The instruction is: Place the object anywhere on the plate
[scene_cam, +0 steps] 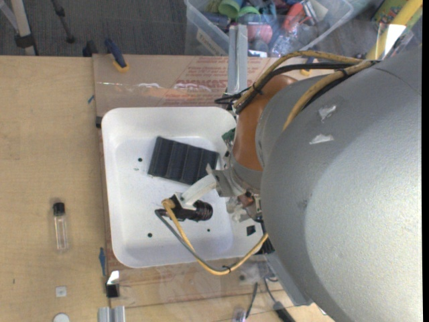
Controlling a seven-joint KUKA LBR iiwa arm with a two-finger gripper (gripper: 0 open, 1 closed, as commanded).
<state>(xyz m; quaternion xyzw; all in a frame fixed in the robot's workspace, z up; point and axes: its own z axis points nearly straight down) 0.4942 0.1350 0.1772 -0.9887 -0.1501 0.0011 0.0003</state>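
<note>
Pre-grasp imo: gripper just beside the black ridged slab in the white bin, can't tell if it's spread or pinched. Next needs a square grab.

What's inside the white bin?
A dark ribbed slab lies flat in the white bin. The grey arm covers its right side, so anything there is hidden.

A dark ribbed block fills the bin's upper middle; left floor lies open.
</note>
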